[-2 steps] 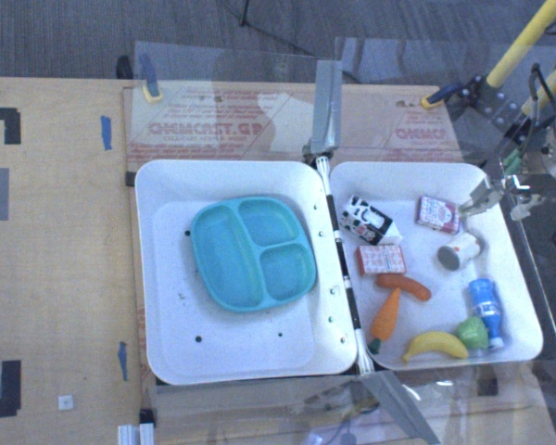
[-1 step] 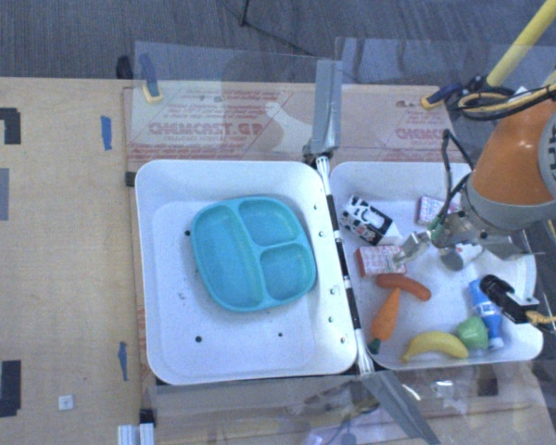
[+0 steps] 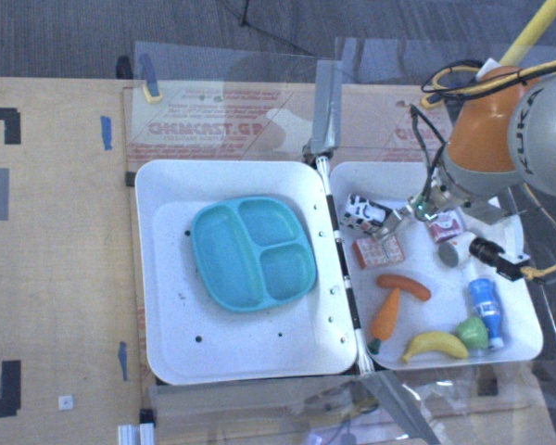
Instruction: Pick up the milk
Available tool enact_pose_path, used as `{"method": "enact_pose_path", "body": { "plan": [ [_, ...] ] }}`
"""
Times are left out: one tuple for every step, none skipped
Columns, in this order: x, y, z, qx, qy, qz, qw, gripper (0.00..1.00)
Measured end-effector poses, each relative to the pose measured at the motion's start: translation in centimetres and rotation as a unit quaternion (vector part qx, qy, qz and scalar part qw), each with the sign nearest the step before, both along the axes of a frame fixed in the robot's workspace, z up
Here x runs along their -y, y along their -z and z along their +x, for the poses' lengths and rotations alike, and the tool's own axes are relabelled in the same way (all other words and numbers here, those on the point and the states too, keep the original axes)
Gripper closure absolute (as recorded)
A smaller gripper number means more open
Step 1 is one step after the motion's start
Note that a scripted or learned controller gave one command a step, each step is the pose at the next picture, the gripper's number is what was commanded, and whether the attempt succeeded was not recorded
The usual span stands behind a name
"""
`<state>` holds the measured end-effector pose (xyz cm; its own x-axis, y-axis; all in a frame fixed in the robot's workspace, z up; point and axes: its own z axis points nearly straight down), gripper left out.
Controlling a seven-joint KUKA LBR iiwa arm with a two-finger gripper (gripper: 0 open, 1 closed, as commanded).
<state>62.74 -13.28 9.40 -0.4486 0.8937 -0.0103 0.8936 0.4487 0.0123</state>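
In the right bin (image 3: pixel 528 336), far left corner: milk (image 3: pixel 365 213); gripper (image 3: pixel 424 208) just right of it, finger state indiscernible.

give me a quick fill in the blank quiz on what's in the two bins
1. The blue divided tray lies in the ____ bin of the view.
2. The carrot lies just below the ____.
3. The banana lies beside a blue ____.
4. The black-and-white milk carton sits near the right bin's ____ corner.

Missing words: left; sausage; bottle; upper left
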Motion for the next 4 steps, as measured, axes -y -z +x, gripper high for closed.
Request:
{"method": "enact_pose_path", "body": {
  "plan": [
    [-3.1, -6.3, 4.1, -0.005, 0.045, 0.0016, 0.999, 0.0],
    [-3.2, -2.0, 1.3, 0.006, 0.091, 0.0037, 0.9958, 0.0],
    [-4.8, -9.2, 0.5, -0.005, 0.147, 0.0026, 0.9891, 0.0],
    [-3.1, -0.3, 1.1, -0.007, 0.047, 0.0022, 0.9988, 0.0]
  ]
}}
